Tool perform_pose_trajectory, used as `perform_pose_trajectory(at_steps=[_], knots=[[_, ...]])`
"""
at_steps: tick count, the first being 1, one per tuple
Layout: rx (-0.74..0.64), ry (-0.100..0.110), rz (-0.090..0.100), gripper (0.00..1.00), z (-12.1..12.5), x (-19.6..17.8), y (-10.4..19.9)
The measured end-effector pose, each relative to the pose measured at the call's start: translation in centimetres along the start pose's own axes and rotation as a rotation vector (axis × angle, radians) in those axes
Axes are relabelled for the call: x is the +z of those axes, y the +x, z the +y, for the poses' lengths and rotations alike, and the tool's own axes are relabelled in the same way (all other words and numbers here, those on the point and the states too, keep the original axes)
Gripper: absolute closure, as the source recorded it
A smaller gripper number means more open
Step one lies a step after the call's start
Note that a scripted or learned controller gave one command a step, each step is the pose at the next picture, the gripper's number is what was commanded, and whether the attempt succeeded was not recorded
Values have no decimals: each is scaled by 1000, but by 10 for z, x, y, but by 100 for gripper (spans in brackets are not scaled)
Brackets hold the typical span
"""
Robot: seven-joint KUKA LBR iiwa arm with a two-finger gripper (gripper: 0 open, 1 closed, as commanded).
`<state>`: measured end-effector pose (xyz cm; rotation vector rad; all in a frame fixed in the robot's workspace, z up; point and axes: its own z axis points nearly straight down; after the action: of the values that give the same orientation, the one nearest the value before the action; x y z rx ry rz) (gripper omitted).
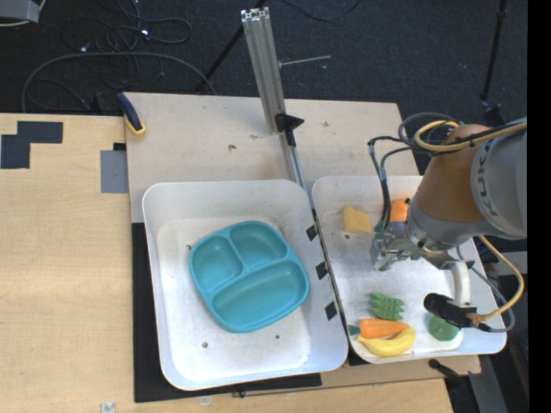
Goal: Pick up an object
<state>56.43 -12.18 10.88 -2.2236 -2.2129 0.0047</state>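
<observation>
My gripper [384, 257] hangs low over the middle of the right bin [340, 274], with the grey and orange arm reaching in from the right. No object shows between its tips. A pale yellow block [356, 220] lies just up-left of the gripper. A small orange piece [398, 211] peeks out behind the wrist. Along the bin's near edge lie a green leafy toy [386, 305], an orange carrot [381, 327], a yellow banana [389, 343] and a green piece [442, 329].
The left bin [164, 231] holds a blue divided plate [249, 274]. An aluminium post [265, 67] rises behind the bins. The raised rim between the two bins runs just left of the yellow block.
</observation>
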Motion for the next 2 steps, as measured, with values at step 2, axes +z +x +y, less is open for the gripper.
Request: perform_pose_trajectory(at_steps=[2], knots=[[-5, -7, -2, 100, -5, -98, -5]])
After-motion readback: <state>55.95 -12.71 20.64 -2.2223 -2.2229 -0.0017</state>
